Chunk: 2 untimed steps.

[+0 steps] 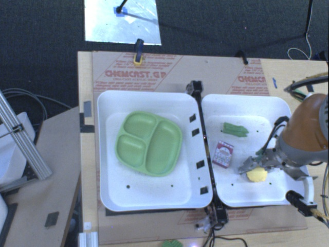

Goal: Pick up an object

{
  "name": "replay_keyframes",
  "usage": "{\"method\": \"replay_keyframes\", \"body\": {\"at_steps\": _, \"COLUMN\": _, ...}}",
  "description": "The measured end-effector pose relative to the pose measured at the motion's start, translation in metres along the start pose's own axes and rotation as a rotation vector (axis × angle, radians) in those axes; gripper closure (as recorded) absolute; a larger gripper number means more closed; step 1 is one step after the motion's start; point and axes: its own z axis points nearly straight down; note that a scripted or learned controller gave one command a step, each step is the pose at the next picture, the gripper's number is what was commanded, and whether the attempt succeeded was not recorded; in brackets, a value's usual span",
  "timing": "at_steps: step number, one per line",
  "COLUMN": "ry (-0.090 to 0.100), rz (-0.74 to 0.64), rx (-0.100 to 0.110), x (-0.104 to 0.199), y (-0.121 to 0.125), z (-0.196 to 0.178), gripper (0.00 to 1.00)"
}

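The right bin (241,104) holds a green oblong object (235,130), a small dark-red packet (223,154) and a yellow rounded object (257,175). My gripper (250,164) hangs low in that bin, its metal fingers just above and to the left of the yellow object. Nothing shows between the fingers. The red packet lies a short way to its left, the green object further back. The arm's orange band (307,125) fills the bin's right side.
A green divided plate (149,143) lies in the left bin (110,189). A black divider strip (201,138) runs between the bins. Cables trail at the right edge of the bench (303,84).
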Motion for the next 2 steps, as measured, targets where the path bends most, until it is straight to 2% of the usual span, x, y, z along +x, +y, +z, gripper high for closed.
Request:
{"method": "replay_keyframes", "body": {"at_steps": 1, "ry": -0.005, "rz": 0.000, "rx": -0.014, "x": -0.002, "y": 0.005, "z": -0.016, "gripper": 1.00}}
{"method": "replay_keyframes", "body": {"at_steps": 2, "ry": -0.003, "rz": -0.014, "rx": -0.021, "x": 0.097, "y": 0.037, "z": -0.106, "gripper": 1.00}}
